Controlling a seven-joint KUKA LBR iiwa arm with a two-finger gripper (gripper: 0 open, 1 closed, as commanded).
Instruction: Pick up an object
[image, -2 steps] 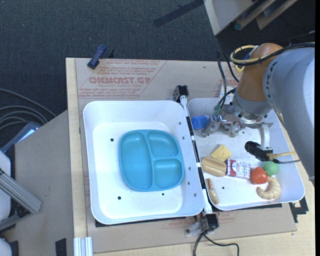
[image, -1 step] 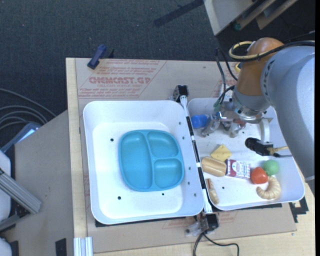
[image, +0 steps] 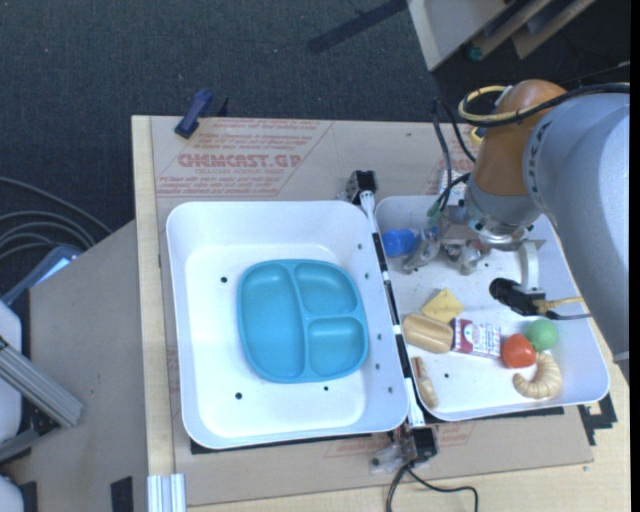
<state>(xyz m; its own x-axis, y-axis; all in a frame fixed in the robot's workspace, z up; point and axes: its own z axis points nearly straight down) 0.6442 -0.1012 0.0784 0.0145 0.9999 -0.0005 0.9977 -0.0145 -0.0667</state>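
The right bin (image: 590, 385) holds several toy foods. A blue cup (image: 398, 242) lies at its back left. In the middle are a yellow cheese wedge (image: 443, 303), a hot dog bun (image: 428, 334) and a red and white packet (image: 478, 338). A red tomato (image: 517, 350), a green ball (image: 543, 333) and a croissant (image: 540, 378) sit to the right. My gripper (image: 440, 260) hangs over the back of this bin, just right of the blue cup and above the cheese wedge. It is open, with nothing between its fingers.
In the left bin (image: 200, 400) lies a blue divided plate (image: 302, 320). A tan bread stick (image: 425, 384) rests by the right bin's front left wall. The grey arm (image: 580, 180) covers the bin's back right corner.
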